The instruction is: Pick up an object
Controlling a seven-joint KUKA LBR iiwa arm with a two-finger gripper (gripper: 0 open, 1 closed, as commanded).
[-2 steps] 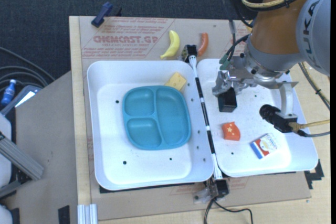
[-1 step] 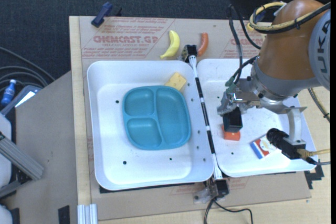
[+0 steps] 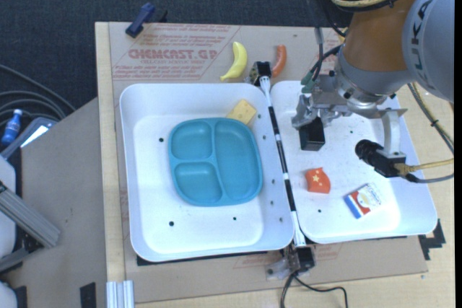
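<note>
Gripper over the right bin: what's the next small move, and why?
Probably shift toward the near side of the right white bin, then descend. The gripper hangs over bare floor at the bin's far left, holding nothing visible. The nearest pick, a small red-orange block, lies just nearer the camera; a red, white and blue packet sits further right.

Grey arm (image 3: pixel 404 18) reaching in from the right, orange band above the wrist, wrist bent downward, dark gripper (image 3: pixel 312 135) hanging low
</note>
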